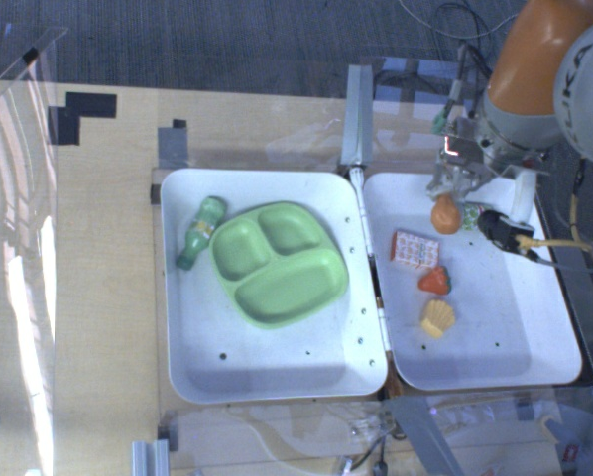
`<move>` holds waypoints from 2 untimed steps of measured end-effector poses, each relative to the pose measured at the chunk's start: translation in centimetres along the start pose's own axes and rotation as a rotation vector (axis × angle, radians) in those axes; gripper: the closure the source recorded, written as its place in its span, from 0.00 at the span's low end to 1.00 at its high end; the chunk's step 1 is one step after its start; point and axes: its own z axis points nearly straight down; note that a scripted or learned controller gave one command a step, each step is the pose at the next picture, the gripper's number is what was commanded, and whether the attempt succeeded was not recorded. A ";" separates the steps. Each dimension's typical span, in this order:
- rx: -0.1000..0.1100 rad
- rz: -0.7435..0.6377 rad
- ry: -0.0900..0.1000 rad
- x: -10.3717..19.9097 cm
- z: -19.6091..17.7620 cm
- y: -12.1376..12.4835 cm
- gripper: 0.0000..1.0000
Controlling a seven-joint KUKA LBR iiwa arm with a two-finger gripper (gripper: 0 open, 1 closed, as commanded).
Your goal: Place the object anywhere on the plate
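Observation:
A green divided plate lies in the left bin. In the right bin a small orange round object sits near the back. My gripper hangs right above that orange object, touching or almost touching its top. The wrist hides the contact, so a hold on it cannot be confirmed. Further forward in the right bin lie a red-and-white packet, a small red piece and a yellow piece.
A green bottle lies in the left bin against the plate's left edge. A metal divider runs between the bins. Black cabling hangs beside the gripper over the right bin's back right.

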 end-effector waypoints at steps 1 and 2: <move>0.004 0.058 0.001 9.1 5.3 -6.3 1.00; 0.004 0.059 0.001 9.0 5.3 -6.3 0.00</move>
